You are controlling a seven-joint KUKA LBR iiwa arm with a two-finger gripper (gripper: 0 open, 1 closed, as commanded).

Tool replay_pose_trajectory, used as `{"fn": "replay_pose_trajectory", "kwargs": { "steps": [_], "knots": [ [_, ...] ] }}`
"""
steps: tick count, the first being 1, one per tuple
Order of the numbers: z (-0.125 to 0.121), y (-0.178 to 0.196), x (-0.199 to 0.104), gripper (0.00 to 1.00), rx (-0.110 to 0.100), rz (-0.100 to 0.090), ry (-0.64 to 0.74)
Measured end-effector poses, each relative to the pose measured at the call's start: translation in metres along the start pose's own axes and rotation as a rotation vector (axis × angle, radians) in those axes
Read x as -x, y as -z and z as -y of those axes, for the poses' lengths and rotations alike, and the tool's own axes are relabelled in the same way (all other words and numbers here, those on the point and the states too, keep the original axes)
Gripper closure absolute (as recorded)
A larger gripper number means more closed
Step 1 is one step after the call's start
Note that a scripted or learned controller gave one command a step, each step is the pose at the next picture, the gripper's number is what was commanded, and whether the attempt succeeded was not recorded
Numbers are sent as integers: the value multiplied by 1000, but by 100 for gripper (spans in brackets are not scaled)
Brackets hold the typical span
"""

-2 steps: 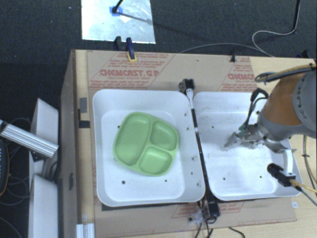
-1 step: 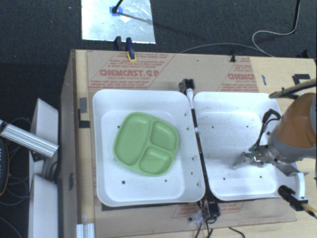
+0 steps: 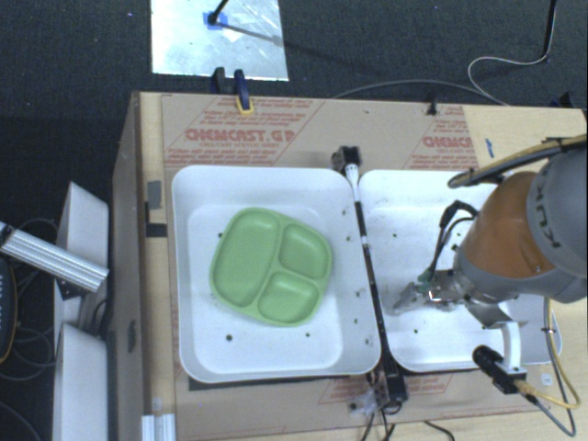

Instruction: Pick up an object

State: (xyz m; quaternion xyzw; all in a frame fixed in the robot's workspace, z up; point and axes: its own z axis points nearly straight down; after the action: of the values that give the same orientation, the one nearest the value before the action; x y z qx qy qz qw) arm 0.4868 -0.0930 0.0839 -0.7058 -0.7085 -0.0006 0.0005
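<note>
A light green divided plate (image 3: 271,265) with three compartments lies flat in the middle of the left bin (image 3: 197,343). My gripper (image 3: 410,298) is low over the right bin (image 3: 404,214), near that bin's left side and front half, pointing toward the divider between the bins. The grey arm with its orange band (image 3: 501,237) covers most of the right bin's right half. I see nothing held at the gripper's tip. The plate is well to the left of the gripper, across the divider.
A dark strip (image 3: 366,255) runs between the two bins. Bare white floor of the right bin shows behind the gripper. The cardboard bench top (image 3: 276,131) surrounds the bins, with clamps (image 3: 241,88) at its back edge.
</note>
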Motion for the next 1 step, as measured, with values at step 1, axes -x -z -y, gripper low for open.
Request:
{"fn": "replay_pose_trajectory", "kwargs": {
  "steps": [1],
  "knots": [
    [-1,10,1,100,3,1,0]
  ]
}}
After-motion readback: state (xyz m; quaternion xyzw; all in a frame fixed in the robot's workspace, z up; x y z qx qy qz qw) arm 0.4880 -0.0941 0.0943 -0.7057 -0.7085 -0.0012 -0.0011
